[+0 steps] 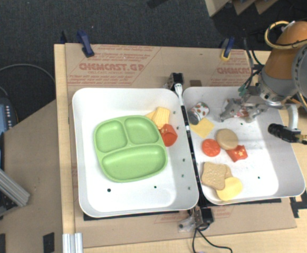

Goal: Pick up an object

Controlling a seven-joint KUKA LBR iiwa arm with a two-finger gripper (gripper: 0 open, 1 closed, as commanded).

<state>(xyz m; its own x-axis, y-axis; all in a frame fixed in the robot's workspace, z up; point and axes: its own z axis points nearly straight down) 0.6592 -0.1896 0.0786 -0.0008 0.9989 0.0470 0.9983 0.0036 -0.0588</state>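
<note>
Cardboard-covered surface (116, 62) carries two white bins. Gripper (238, 111) low over right bin (280, 167), far side; jaws' state cannot tell. Food pieces lie nearby: red tomato slice (211, 147), tan bun (227, 138).

The scene is bright and evenly lit, with soft light that seems to come from above. The two white bins (90, 157) are almost overexposed, so their floors show little texture. Shadows are weak and short; a pale one lies under the green tray (130, 147) on its near side. The picture is a little soft overall, and the gripper (241, 109) at the far right looks blurred. The dark floor at the far side is dim.
</note>
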